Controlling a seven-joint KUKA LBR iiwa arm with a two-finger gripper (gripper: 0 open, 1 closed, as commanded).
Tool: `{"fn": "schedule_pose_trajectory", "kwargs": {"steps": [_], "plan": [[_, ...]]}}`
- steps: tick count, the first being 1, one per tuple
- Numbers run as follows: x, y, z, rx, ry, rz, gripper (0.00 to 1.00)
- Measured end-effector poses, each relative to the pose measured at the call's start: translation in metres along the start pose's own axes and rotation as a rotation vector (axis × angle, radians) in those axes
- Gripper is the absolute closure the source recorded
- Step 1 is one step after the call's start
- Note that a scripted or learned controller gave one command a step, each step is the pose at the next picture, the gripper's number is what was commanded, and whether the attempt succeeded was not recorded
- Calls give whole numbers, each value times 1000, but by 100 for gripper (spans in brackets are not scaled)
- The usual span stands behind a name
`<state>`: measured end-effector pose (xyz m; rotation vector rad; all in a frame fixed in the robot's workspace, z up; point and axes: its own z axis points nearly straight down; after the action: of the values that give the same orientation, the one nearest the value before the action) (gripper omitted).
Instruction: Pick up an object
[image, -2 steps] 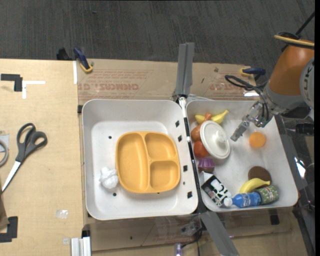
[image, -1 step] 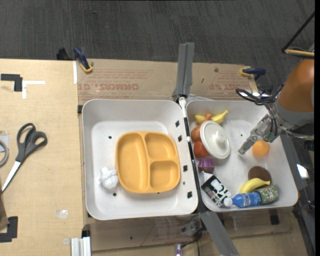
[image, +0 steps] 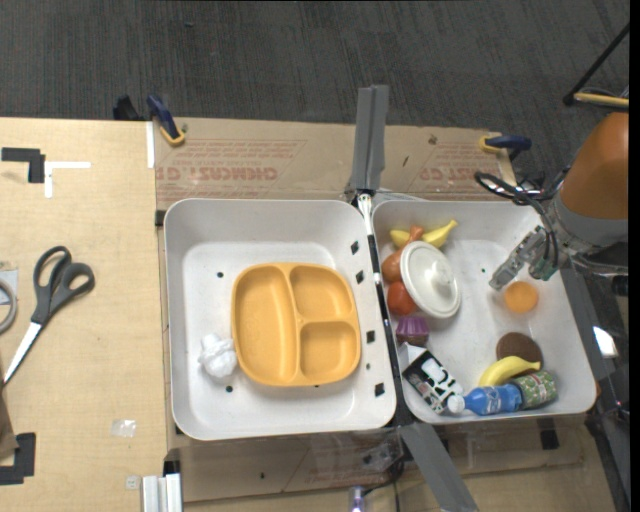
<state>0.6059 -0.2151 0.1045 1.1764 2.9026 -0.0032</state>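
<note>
While my arm reaches in from the right, nearest the camera along the front of the right bin (image: 575, 330) lie a blue-capped plastic bottle (image: 505, 396) on its side, a black-and-white carton (image: 430, 380) at the front left corner, and a yellow banana (image: 507, 371) resting just behind the bottle. Touching the banana's back is a brown round object (image: 519, 347). In the left bin (image: 190, 300) a crumpled white wad (image: 216, 354) sits against the front left edge of an orange divided plate (image: 297, 323), which fills the middle of that bin. Further back in the right bin, a small purple piece (image: 412, 327) lies beside a white lid (image: 430, 280) that leans over a red-orange pot (image: 398, 280). An orange ball (image: 520, 297) sits near the right wall, and my gripper (image: 515, 262) hangs just above and behind it, fingers slightly apart with nothing between them. Behind the lid lies a second banana (image: 428, 235). On the wooden bench (image: 80, 330) to the far left rest black-handled scissors (image: 45, 300).
</note>
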Motion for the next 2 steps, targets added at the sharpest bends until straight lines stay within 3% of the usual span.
{"fn": "schedule_pose_trajectory", "kwargs": {"steps": [1,2], "plan": [[28,41,-147,-1,4,-71,100],[0,16,-22,-2,6,-447,100]]}}
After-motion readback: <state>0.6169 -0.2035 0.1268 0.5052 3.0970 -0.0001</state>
